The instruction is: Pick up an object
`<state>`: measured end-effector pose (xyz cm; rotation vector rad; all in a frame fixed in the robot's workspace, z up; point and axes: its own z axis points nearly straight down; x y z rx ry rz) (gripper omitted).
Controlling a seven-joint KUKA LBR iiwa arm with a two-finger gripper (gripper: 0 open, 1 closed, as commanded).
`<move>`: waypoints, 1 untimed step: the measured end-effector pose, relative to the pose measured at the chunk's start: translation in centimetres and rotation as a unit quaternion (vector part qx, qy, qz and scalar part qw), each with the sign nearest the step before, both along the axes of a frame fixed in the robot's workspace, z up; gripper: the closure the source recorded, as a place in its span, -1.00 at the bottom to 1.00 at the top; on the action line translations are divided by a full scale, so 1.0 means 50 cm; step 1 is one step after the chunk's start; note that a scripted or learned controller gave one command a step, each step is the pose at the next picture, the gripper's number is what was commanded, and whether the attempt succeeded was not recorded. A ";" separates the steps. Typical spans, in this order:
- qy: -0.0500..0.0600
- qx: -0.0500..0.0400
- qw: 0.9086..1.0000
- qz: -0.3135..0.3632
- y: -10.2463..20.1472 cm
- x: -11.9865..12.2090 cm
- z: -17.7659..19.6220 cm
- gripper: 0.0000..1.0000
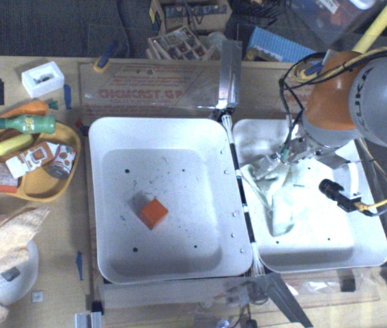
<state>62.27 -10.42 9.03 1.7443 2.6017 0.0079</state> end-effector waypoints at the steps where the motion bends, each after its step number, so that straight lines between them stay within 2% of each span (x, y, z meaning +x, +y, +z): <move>1: -0.003 0.000 1.000 -0.002 -0.003 0.003 0.024 1.00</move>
